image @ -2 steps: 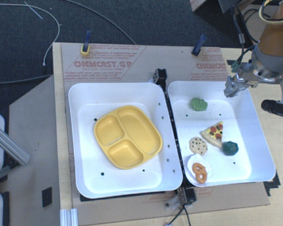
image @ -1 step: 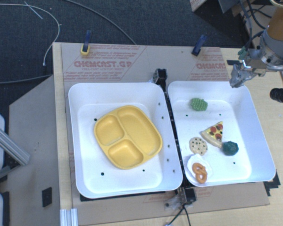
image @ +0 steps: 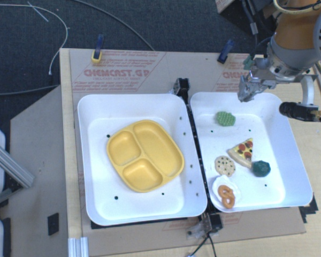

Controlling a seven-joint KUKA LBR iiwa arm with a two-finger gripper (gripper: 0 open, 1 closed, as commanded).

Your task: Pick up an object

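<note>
Hovering at the right bin's [image: 294,143] far edge, the pincer [image: 247,94] looks narrow and holds nothing.

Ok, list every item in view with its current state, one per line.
gripper: above the right bin's far edge, nothing seen in it
yellow tray: flat in left bin
green piece: lying loose
pizza slice: lying flat
cookie: lying flat
dark green piece: beside pizza
pretzel: on small white plate
</note>
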